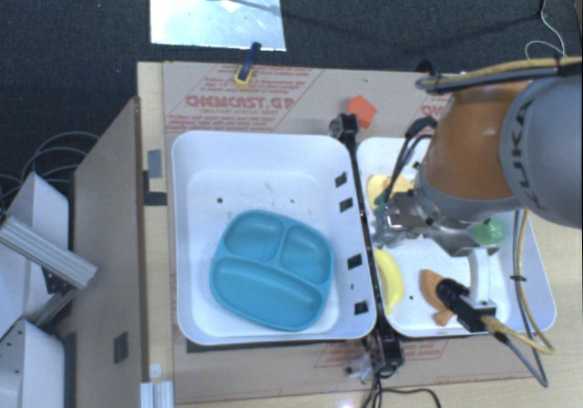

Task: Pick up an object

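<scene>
In the right bin (539,299), my gripper (392,219) hangs low over the left side, beneath the grey arm with its orange band. A yellow banana (390,277) lies just below it along the bin's left wall. Another yellow piece (377,186) peeks out just above the gripper. An orange item (434,286) lies toward the bin's front, right of the banana. A green item (489,232) shows partly from under the arm. I see nothing between the gripper and any of these.
The left bin (264,144) holds a blue divided plate (271,268). An orange block (363,110) sits on the cardboard behind the bins. The arm hides much of the right bin.
</scene>
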Controlling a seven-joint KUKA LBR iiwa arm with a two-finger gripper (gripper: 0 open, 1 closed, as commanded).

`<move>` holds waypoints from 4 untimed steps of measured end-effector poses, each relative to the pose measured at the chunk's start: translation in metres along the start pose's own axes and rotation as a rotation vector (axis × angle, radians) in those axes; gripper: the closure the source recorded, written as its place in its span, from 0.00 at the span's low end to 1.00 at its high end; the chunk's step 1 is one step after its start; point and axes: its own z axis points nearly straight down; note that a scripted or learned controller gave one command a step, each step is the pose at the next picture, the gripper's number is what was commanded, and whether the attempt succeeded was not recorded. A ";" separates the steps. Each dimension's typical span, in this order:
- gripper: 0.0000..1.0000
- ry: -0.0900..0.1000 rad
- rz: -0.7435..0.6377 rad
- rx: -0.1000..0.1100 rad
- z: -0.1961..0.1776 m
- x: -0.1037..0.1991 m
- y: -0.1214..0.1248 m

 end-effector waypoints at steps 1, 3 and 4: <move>1.00 -0.001 0.006 0.003 0.013 -0.064 -0.001; 1.00 0.000 0.002 0.005 0.023 -0.043 0.026; 0.00 0.000 -0.001 0.002 0.022 -0.041 0.027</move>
